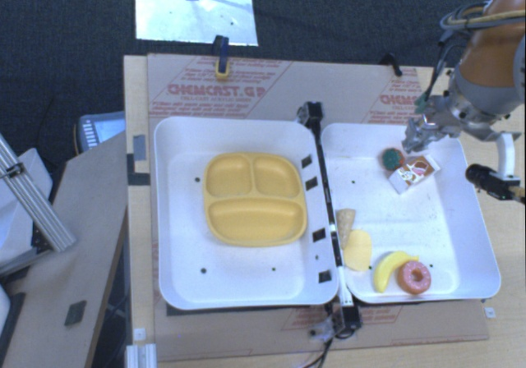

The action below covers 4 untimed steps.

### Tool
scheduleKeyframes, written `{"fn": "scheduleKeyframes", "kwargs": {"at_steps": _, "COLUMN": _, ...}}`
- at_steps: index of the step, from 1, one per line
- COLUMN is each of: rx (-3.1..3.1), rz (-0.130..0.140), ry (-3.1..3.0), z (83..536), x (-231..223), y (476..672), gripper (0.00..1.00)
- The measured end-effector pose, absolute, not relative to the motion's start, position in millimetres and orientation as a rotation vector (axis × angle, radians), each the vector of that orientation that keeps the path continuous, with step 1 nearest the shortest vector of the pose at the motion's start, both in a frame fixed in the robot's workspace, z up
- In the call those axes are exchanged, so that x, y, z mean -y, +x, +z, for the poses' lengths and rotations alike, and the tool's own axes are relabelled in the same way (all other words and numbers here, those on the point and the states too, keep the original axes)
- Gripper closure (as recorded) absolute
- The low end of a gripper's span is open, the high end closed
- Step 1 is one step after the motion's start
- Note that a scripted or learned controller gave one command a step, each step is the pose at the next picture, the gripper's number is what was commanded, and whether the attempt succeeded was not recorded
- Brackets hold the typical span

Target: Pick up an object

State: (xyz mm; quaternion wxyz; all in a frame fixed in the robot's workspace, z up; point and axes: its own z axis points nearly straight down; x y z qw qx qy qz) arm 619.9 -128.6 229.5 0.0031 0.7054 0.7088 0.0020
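- Desk: carries two shallow white bins side by side, left bin and right bin.
- Arm: grey and orange, reaches in from the right, wrist over the right bin's far corner.
- Yellow divided plate: lies flat in the left bin, well apart from the claw.
- Claw: low over the right bin's far end, just beside a small green round object and a small printed box. Whether it is spread or closed, cannot tell; nothing seen between its tips.
- Near end of the right bin: banana touching a pink doughnut, with a pale yellow piece and a tan piece near the divider.
- Progress, judged: early. All objects rest on bin floors; the grasp and lift remain. Likely targets are the green object or the box.
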Motion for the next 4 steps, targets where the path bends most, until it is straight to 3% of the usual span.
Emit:
{"fn": "scheduleKeyframes", "kwargs": {"at_steps": 1, "rx": -2.232, "rz": 0.002, "ry": 2.212, "z": 218.5, "x": 77.4, "y": 609.8, "gripper": 1.00}}
{"fn": "scheduleKeyframes", "kwargs": {"at_steps": 4, "rx": -2.233, "rz": 0.003, "ry": 2.211, "z": 240.4, "x": -79.6, "y": 585.7, "gripper": 1.00}}
